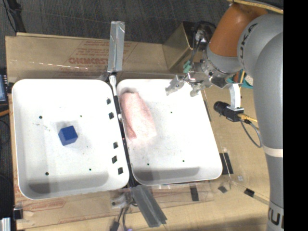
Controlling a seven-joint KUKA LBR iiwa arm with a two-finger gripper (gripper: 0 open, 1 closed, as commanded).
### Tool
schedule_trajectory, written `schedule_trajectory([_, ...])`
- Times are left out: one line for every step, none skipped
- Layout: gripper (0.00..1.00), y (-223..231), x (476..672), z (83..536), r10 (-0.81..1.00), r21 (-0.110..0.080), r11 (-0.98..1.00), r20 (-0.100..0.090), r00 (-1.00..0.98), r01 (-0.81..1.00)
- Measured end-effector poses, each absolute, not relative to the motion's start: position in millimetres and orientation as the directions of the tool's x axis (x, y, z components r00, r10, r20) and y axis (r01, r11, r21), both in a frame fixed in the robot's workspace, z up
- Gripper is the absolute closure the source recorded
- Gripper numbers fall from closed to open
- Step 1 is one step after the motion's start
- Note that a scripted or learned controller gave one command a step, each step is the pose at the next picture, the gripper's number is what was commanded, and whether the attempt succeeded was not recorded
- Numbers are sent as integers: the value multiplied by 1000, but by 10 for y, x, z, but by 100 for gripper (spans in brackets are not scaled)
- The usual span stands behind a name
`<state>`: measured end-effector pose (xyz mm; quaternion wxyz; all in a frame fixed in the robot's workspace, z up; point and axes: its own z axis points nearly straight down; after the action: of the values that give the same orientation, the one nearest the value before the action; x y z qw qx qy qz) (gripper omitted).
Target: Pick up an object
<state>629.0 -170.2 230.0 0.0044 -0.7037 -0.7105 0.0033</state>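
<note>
A blue cube [68, 134] lies in the left bin [29, 95], toward its middle left. A pink, soft-looking roll [136, 114] lies along the left side of the right bin [202, 148]. My gripper [184, 86] hangs above the far edge of the right bin, well to the right of the pink roll and apart from it. Its two fingers [173, 86] are spread, and nothing sits between them.
A grey metal divider post [116, 47] rises at the back between the bins. Brown cardboard [57, 54] lies behind the bins. A grey bracket [149, 207] juts out at the front between them.
</note>
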Motion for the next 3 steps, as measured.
schedule_trajectory([0, -1115, 6575, 902, 995, -3, -101, 0, 101, 995])
schedule_trajectory([0, -981, 6566, 896, 999, -7, 38, -1, -38, 999])
schedule_trajectory([0, -1106, 6514, 896, 999, -10, -49, 3, 49, 999])
